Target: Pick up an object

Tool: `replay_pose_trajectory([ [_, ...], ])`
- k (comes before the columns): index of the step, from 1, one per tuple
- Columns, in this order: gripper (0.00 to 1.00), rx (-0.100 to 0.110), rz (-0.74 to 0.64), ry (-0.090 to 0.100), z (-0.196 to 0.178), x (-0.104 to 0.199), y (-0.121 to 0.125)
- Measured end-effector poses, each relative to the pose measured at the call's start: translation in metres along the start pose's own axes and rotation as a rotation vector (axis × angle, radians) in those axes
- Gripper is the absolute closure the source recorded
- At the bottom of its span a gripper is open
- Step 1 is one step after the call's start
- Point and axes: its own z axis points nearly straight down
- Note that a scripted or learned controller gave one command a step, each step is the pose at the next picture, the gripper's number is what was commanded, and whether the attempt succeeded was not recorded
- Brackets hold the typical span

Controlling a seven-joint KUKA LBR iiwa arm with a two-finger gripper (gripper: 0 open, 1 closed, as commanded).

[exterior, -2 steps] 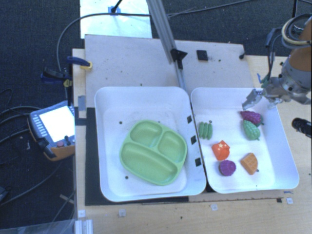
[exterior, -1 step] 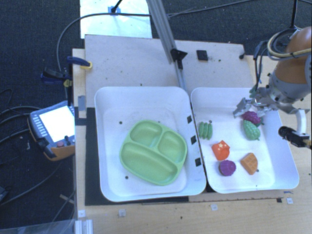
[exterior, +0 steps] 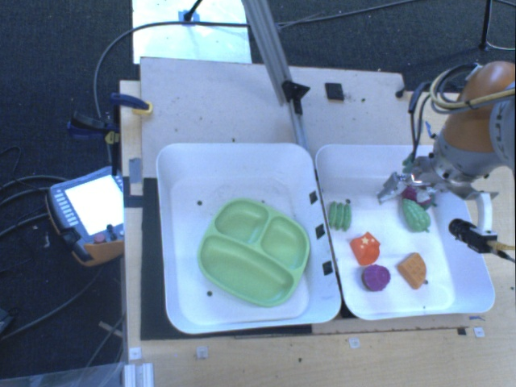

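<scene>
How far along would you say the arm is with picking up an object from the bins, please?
Done: the claw has reached the right bin, just above a green toy, with something dark red at its tip. In hand: whether it grips anything cannot be told. Left: a clear grasp and lift; the pea pod, orange-red piece, purple piece and orange piece lie on the bin floor.

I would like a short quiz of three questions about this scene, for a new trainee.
1. True or false: the green divided plate lies in the left bin.
2. Which toy lies nearest the gripper? A) purple toy B) green ridged toy C) green pea pod
3. Fill in: the red-orange toy lies in the ___ bin.

Key: 1 true; 2 B; 3 right.
</scene>
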Motion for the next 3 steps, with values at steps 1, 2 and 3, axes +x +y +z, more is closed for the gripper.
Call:
replay_pose_trajectory([
  [1,1.00,-0.006,-0.001,-0.001,-0.013,0.000,0.002],
  [2,1.00,-0.009,-0.003,-0.002,-0.078,-0.003,0.004],
  [3,1.00,-0.005,-0.004,0.000,-0.093,-0.003,0.005],
])
